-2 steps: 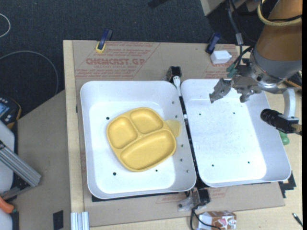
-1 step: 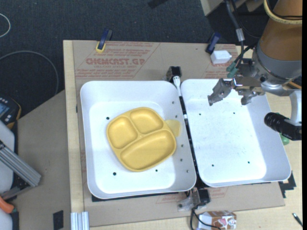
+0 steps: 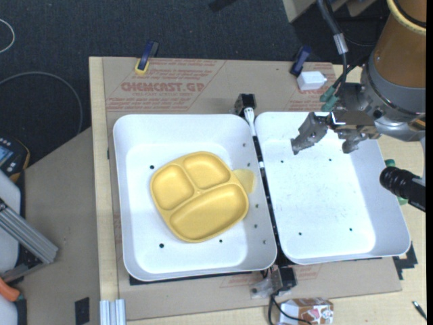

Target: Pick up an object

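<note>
A yellow divided plate (image 3: 198, 196) with three compartments lies in the middle of the left bin (image 3: 132, 141). A small pale yellow piece (image 3: 245, 179) pokes out from under the plate's right edge. My gripper (image 3: 327, 141) hangs over the far part of the right bin (image 3: 338, 215), well to the right of the plate. It is open, with its two dark fingers (image 3: 303, 138) spread wide and nothing between them.
A black seam (image 3: 262, 181) separates the two bins. On the cardboard behind them sit a small white block (image 3: 311, 80), a yellow-and-blue clamp (image 3: 144, 58) and a blue clamp (image 3: 300, 61). The arm's orange band (image 3: 406, 26) looms at the upper right.
</note>
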